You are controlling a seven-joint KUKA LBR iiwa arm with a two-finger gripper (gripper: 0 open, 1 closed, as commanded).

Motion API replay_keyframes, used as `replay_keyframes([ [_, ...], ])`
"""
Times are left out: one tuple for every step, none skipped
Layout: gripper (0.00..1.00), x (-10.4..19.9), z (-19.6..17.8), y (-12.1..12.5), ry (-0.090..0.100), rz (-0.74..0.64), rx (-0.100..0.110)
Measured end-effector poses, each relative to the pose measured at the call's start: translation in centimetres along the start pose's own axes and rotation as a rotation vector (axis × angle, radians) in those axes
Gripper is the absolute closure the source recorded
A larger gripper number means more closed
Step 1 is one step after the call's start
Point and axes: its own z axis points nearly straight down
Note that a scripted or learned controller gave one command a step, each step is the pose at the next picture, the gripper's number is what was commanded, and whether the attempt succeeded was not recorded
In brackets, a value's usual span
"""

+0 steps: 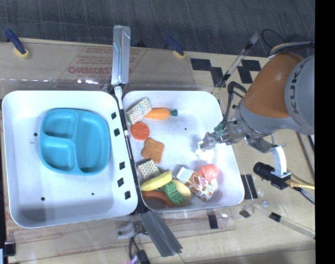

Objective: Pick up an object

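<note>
The right bin (186, 100) holds several toy foods. An orange carrot (159, 113) and a checkered cracker (138, 110) lie at its far left, with a red tomato (139, 130) and a brown biscuit (153, 149) below them. Along the near edge are a yellow banana (156, 181), a green piece (173, 192), a patterned box (202, 187) and a pink strawberry (209, 172). My gripper (209, 142) hangs low over the right side of this bin, just above the strawberry, with a small white patch (203, 152) right under it.
The left bin (18, 202) carries a blue divided plate (75, 140). A metal divider bar (120, 54) stands between the bins at the back. The grey and orange arm (277, 92) and its cables cover the bench to the right of the bins.
</note>
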Motion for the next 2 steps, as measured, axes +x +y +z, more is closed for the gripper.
replay_keyframes([
  [0.00, 0.0, 0.1, 0.0, 0.001, 0.000, 0.001],
  [0.00, 0.6, 10.5, -4.4, 0.000, 0.025, -0.002],
])
